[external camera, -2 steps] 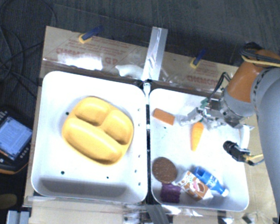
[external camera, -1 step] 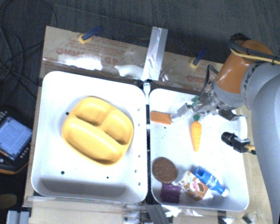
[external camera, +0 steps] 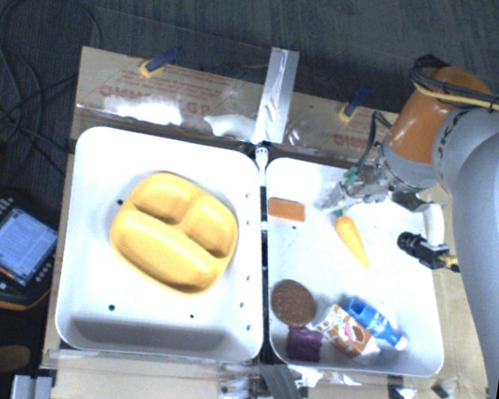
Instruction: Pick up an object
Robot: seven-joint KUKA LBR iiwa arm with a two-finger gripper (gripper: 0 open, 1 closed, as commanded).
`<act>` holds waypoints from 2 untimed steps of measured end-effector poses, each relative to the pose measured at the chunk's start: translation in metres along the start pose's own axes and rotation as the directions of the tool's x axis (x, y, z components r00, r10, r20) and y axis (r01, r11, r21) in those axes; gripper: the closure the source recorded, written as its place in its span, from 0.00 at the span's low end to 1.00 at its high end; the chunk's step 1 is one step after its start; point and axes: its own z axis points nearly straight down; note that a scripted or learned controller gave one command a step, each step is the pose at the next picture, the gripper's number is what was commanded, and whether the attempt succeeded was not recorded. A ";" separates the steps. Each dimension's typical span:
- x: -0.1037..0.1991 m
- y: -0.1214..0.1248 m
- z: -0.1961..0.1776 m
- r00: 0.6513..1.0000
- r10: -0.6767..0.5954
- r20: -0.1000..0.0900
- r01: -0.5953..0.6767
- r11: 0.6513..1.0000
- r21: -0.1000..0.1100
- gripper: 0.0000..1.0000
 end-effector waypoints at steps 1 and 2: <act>0.095 -0.012 -0.128 1.000 -0.006 -0.012 0.006 1.000 0.007 1.00; 0.130 -0.048 -0.143 1.000 -0.013 -0.013 0.013 1.000 0.009 1.00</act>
